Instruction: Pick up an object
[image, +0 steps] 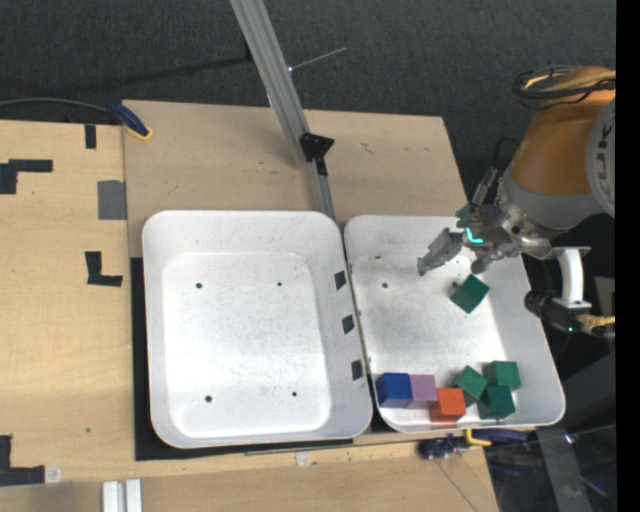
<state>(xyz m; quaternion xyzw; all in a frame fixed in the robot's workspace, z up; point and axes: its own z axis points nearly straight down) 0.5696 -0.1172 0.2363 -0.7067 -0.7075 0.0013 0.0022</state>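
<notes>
Green block (469, 294) sits tilted just below my wide-spread, empty fingers (456, 256) in the right bin (400, 310); it looks light, rigid, smooth-faced, so I'd pinch two opposite flat sides.

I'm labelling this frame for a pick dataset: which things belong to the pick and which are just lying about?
Belongs to the job:
end effector
green block just below it
right bin
row of blocks at the bin's near edge

Lying about:
left bin
metal pole
black tape marks
</notes>
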